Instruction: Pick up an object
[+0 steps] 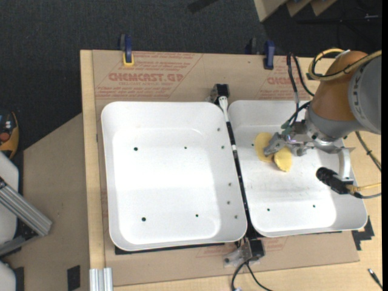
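Gripper: low over the upper middle of the right bin, pressed close against the yellow object from its right.
Grip: cannot tell whether clenched or released; hidden by the metal parts across the object's middle.
Yellow object: on the right bin's floor, upper middle, visible as a pale lobe left of the gripper and a brighter one just below it; apart from every wall, nearer the left and far walls.
Arm: in from the right, above the right bin's far right corner.
Right bin: open white floor across the near half and along the left wall.
Left bin: wide white floor with four small dark dots; side by side with the right bin along a dark seam.
Outer edges: brown board around both rims, with two blue clamps on its far edge.
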{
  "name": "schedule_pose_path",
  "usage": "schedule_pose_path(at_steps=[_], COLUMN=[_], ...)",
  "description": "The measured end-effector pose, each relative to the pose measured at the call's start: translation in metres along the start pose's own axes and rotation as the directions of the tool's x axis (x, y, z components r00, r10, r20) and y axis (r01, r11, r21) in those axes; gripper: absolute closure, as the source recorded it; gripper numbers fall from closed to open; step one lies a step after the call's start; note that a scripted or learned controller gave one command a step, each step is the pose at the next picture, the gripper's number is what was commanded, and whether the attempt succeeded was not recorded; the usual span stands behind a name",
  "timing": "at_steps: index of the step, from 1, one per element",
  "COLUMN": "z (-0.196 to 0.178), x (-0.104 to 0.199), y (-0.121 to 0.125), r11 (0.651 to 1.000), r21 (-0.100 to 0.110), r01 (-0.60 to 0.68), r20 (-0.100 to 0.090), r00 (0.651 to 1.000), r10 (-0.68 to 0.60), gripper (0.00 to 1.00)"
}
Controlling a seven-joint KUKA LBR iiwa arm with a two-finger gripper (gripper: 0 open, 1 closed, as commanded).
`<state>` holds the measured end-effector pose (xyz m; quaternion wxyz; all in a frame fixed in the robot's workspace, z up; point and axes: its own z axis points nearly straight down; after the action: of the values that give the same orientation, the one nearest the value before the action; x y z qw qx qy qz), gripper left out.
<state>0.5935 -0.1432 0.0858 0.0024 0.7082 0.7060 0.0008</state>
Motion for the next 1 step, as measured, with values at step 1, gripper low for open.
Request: schedule_pose_path(at_steps=[1], z=[-0.0132], x=[0.0021], y=[0.0023], r11=[1.000], r21=[-0.007], r01=[0.003], r20=[0.001], r00=[1.000], r10=[-0.003], gripper=[1.00])
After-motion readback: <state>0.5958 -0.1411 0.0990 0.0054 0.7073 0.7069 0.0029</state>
